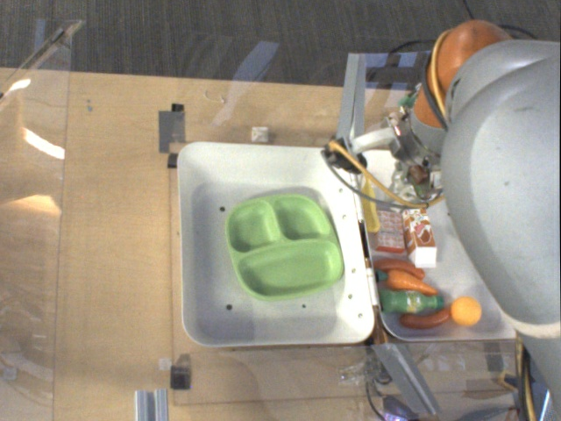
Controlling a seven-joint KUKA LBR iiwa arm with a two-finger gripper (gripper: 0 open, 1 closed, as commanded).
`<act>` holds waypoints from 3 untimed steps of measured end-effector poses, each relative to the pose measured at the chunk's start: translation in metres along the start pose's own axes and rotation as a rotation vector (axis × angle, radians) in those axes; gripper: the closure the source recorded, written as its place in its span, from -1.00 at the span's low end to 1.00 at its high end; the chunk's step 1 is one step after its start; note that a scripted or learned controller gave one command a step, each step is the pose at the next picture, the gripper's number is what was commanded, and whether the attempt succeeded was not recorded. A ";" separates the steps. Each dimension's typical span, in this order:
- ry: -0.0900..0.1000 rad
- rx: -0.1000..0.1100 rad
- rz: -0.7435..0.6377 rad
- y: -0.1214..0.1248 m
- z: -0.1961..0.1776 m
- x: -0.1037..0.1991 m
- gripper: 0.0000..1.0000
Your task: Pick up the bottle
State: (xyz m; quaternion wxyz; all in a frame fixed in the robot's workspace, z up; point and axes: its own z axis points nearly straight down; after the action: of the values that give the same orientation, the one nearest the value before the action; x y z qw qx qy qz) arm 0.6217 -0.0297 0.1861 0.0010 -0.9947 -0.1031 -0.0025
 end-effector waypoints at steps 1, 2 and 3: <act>-0.002 0.001 -0.012 -0.070 0.001 -0.029 1.00; -0.001 -0.001 0.002 -0.096 -0.040 0.011 1.00; -0.004 -0.003 -0.008 -0.026 -0.044 0.033 1.00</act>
State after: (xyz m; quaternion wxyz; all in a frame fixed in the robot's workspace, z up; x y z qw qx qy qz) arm 0.6480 0.0026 0.2300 -0.0007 -0.9943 -0.1070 -0.0006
